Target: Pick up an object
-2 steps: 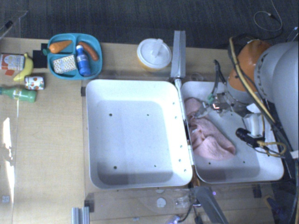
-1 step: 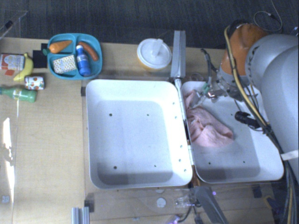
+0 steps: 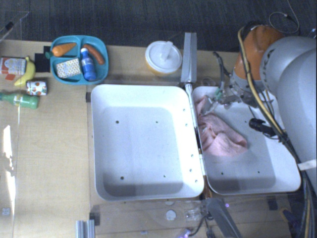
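Note:
A crumpled pink cloth [image 3: 219, 134] lies in the right bin [image 3: 257, 177], against its left wall. My gripper [image 3: 216, 99] hangs at the back of that bin, just above the cloth's far end, with the grey arm and its orange band [image 3: 257, 48] behind it. A fold of the cloth rises toward the fingertips; whether it is held I cannot tell.
The left bin [image 3: 143, 143] sits beside the right one. On the bench at the left are a blue divided tray [image 3: 79, 59] with toy food, a banana [image 3: 26, 72], a can [image 3: 36, 88] and a green bottle [image 3: 20, 100]. A lidded yellow cup [image 3: 163, 57] stands behind the bins.

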